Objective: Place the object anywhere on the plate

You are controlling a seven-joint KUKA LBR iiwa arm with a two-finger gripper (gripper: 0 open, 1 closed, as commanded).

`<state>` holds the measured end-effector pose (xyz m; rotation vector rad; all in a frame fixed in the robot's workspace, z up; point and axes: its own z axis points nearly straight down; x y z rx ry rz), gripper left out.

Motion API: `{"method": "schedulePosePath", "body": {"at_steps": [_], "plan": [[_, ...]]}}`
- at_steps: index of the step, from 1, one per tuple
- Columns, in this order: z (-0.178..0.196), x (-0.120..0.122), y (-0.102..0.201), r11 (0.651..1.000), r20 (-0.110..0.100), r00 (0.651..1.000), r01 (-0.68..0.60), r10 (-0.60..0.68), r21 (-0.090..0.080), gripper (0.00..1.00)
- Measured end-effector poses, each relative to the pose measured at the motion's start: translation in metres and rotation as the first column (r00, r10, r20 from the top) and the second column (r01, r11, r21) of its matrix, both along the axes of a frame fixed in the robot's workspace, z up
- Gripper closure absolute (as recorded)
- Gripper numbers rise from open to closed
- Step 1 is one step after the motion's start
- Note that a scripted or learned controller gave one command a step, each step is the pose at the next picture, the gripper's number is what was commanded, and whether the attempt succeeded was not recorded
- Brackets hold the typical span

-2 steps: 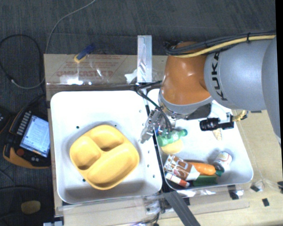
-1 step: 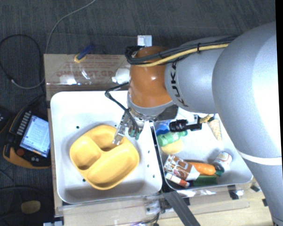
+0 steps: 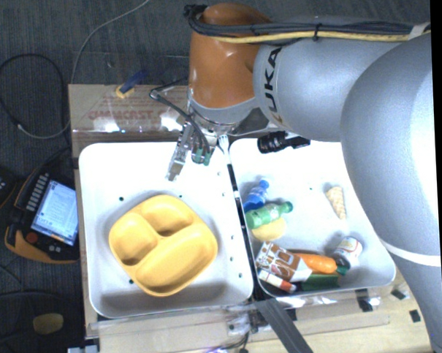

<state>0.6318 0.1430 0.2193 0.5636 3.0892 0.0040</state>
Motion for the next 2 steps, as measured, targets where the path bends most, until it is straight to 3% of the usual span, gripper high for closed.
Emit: {"method": "schedulePosePath", "body": {"at_steps": [1, 2], "plan": [[-0.092, -0.05, 0.02, 0.957, -0.005, 0.957, 0.289, -0.289, -0.003, 1.0], [-0.107, -0.056, 0.048, 0.983, 0.038, 0.982, 0.186, -0.186, 0.006, 1.0]]}}
